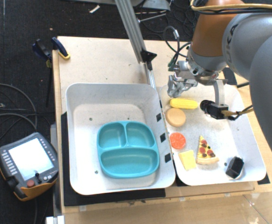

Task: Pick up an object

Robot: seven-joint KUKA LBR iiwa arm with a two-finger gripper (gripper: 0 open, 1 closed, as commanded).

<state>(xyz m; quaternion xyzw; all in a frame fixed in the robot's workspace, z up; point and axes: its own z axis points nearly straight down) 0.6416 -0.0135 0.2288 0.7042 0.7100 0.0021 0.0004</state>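
Camera view puts the hand [179, 92] low over the far end of the right bin [241, 134], just above a yellow corn cob [184, 103]. We cannot tell whether the hand is wide or narrow, and we see nothing held in it. The arm [253, 31] comes in from the right.

The corn lies crosswise on the bin floor. Just beside it, on the near side, sits a round tan bun [176, 117], and nearer again a red tomato slice [177, 140]. A yellow cheese wedge [188, 159] lies next to a pizza slice [205, 150]. A small black block [234, 167] rests at the near right corner, apart from the rest.

Left bin [80, 97] holds a teal divided plate [126, 148]. Both bins sit on the pale bench [103, 59].
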